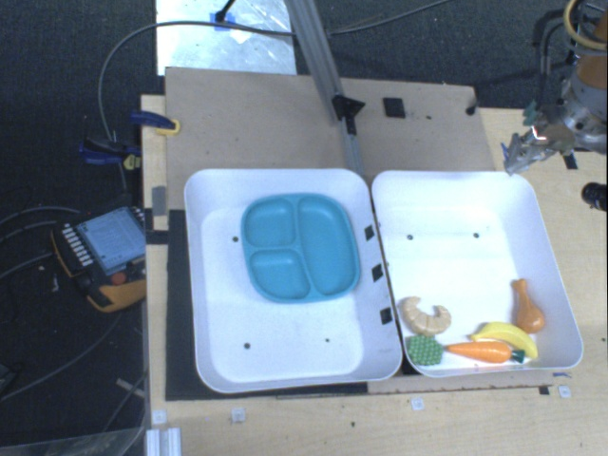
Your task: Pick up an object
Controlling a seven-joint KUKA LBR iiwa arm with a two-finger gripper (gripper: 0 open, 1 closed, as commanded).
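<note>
Toy foods lie along the near edge of the right bin (pixel 456 207): a tan croissant (pixel 427 317), a green broccoli piece (pixel 425 351), an orange carrot (pixel 481 352), a yellow banana (pixel 508 335) and a brown chicken drumstick (pixel 526 307). My gripper (pixel 521 150) hangs at the far right, above the bench just beyond the right bin's far right corner. It is well away from the foods and nothing shows between its fingers.
The left bin (pixel 214 331) holds a blue divided plate (pixel 300 246). A grey pole (pixel 315 41) slants over the back of the bench. A handheld controller (pixel 103 255) and clamps (pixel 128 141) lie off the bench's left side.
</note>
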